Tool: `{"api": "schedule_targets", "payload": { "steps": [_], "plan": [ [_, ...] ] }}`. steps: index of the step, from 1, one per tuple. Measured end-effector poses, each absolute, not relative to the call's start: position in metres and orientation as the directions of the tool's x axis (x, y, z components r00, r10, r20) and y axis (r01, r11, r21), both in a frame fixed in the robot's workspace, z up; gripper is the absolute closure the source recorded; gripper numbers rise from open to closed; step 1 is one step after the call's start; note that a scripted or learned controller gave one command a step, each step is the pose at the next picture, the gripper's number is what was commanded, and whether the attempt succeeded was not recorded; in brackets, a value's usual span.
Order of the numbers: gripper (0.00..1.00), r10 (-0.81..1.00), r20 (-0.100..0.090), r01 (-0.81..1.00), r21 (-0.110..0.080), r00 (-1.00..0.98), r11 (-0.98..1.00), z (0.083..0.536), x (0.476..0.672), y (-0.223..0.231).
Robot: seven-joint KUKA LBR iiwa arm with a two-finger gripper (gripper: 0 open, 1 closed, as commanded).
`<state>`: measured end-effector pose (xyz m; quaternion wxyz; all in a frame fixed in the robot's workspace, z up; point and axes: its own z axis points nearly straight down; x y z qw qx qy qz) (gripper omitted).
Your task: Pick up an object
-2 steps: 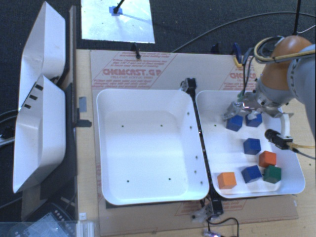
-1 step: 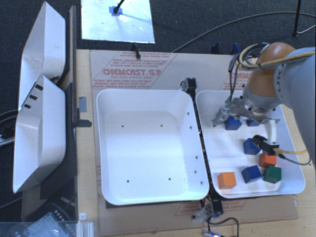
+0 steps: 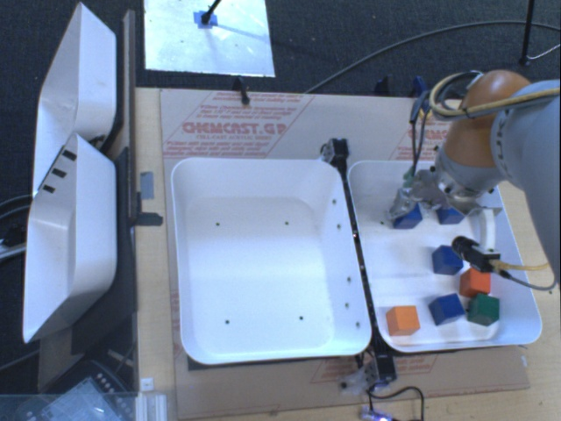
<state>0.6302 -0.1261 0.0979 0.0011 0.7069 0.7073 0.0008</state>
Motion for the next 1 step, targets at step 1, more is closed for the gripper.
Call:
{"api": "schedule_targets", "payload": {
  "steps": [1],
  "plan": [
    [1.0, 1.0, 0.001, 1.0, 0.009, -0.011, 0.011, 0.1913, 0.6455, 0.0043]
  ]
}}
